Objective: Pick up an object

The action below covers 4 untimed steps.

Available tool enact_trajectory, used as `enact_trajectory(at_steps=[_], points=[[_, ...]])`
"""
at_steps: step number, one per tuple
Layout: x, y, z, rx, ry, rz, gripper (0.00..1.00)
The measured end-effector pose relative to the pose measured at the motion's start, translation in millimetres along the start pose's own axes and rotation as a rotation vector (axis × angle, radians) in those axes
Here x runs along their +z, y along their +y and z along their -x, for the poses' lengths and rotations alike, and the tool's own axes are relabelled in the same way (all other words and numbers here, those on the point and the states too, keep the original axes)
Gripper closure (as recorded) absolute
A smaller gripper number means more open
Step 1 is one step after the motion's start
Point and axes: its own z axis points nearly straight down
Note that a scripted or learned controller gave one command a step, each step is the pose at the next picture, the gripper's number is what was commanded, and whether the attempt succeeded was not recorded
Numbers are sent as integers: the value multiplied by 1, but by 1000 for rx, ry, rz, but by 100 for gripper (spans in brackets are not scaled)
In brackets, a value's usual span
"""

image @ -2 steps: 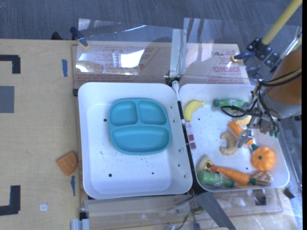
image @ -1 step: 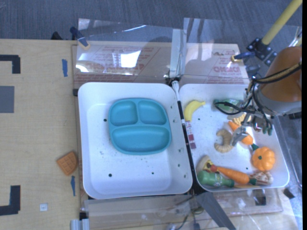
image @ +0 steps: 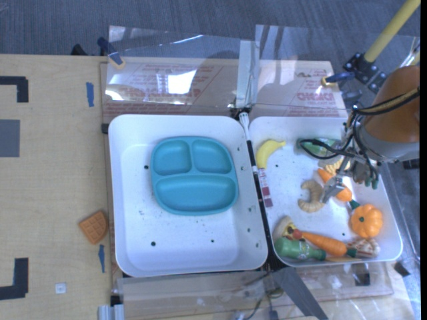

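Camera view from above the bench: gripper [image: 331, 191] low in the right bin [image: 393, 245], over a scatter of toy food.

Its fingertips sit just beside the pale croissant-shaped piece [image: 309, 197], which lies on their left, and against the small orange piece [image: 343, 193] on their right; whether they are parted or closed on anything cannot be told at this size. Further from the tool, toward the bin's near edge, the carrot [image: 323, 241] lies lengthwise beside the green bottle [image: 297, 249], the pumpkin [image: 366, 221] between; the banana [image: 267, 151] rests well apart, up left. The croissant looks the likeliest pick.
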Motion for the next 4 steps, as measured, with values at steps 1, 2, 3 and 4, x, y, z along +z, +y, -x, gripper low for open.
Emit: enact_trajectory(at_steps=[1, 2, 3, 4], points=[[0, -9, -4, 160, 0, 2, 0], [1, -3, -1, 262, 5, -2, 0], [-12, -2, 2, 259, -6, 0, 100], [-1, 20, -49, 65, -4, 0, 100]])
